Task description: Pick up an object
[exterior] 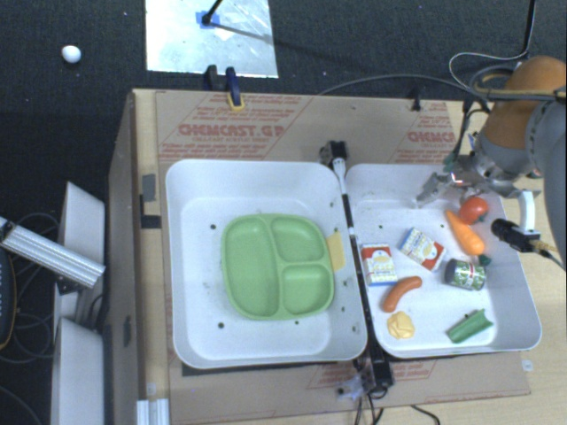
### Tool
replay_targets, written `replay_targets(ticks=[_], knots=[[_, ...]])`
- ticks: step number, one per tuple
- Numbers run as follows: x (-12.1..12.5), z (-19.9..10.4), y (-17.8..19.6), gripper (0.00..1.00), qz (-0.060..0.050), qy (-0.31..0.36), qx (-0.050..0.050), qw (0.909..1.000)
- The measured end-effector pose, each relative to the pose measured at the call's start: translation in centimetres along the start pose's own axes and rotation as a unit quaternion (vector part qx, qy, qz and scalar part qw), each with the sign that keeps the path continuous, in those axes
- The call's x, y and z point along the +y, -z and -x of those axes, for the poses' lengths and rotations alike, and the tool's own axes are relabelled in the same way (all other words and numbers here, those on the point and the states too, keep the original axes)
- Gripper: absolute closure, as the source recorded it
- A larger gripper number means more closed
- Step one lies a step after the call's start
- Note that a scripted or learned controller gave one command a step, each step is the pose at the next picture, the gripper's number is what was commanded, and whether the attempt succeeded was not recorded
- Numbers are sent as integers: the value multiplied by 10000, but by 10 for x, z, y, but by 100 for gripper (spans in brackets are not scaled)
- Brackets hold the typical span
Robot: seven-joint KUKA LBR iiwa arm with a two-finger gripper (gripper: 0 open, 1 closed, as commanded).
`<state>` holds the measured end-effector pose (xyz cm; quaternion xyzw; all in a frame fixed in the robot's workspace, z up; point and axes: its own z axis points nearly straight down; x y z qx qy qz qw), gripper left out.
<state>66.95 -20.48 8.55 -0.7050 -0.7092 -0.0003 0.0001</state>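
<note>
We see tool (440,187) at right bin (523,326) far edge, beside tomato (475,207); grip state unclear; nothing visibly pinched.

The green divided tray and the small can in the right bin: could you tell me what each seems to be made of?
Green divided tray: likely moulded plastic, matte, uniform colour with soft rounded ridges. Small can: probably metal or toy plastic under a green label; its end looks pale and shiny, though too small to be sure.

A cardboard-covered tabletop (266,122) carries the bins. On the dark floor behind it lie a shiny metal sheet (211,25) and, well to its left, a small white ball (72,54). A blue clamp (232,88) grips the tabletop's far edge.
</note>
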Motion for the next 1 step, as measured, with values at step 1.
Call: replay_targets(ticks=[1], knots=[[0, 0, 0, 0, 0, 0, 0, 10000]])
